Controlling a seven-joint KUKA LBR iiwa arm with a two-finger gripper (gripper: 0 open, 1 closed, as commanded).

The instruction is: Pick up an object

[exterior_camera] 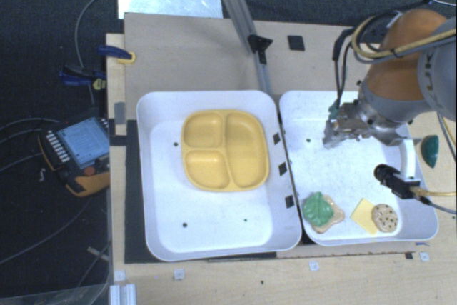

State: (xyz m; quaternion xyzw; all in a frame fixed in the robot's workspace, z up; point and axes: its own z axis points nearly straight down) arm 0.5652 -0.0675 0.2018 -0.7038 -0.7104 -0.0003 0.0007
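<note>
My gripper hangs over the upper middle of the right bin, above bare white floor. Along that bin's front edge lie three items: a tan toast slice topped with a green leafy piece, a yellow cheese wedge and a round speckled cookie. All three sit well in front of the gripper, apart from it. The arm's grey and orange wrist covers the bin's upper right part.
The left bin holds a yellow divided plate in its upper middle. A teal object shows at the right, beyond the right bin's wall. A grey pole slants down to the bins' back edge.
</note>
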